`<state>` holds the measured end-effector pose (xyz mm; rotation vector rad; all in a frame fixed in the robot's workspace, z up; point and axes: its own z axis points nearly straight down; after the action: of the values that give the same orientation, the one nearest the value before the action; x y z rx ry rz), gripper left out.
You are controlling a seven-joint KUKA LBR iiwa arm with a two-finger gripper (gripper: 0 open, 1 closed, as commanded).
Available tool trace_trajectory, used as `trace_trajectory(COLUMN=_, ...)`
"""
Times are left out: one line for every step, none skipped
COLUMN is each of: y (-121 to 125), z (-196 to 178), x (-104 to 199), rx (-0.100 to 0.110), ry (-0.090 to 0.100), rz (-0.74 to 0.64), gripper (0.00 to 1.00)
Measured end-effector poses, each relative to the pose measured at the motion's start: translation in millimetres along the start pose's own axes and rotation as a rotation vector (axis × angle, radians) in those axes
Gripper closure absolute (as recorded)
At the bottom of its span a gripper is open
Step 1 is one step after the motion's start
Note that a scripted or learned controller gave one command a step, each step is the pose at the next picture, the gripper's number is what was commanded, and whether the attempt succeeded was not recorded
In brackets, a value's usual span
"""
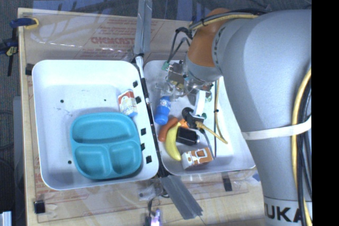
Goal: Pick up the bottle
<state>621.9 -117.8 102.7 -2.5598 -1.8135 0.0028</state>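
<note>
I cannot tell how my pincer (177,83) stands; the blue bottle (162,110) lies just below-left of it in the right bin (239,159).

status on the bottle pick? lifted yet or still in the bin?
Done: the arm has reached into the right bin, with the gripper low over its clutter. In hand: nothing visibly; the blue bottle lies on the bin floor just below the gripper, beside the banana. Left: close on the bottle and lift it out.

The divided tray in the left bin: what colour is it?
Turquoise blue tray, seen in the camera view.
</note>
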Motion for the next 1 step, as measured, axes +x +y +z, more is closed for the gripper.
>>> trace_trajectory(y=-48.5, z=-118.6, x=29.7, rx=-0.002, ry=-0.002, rz=-0.054, gripper=1.0)
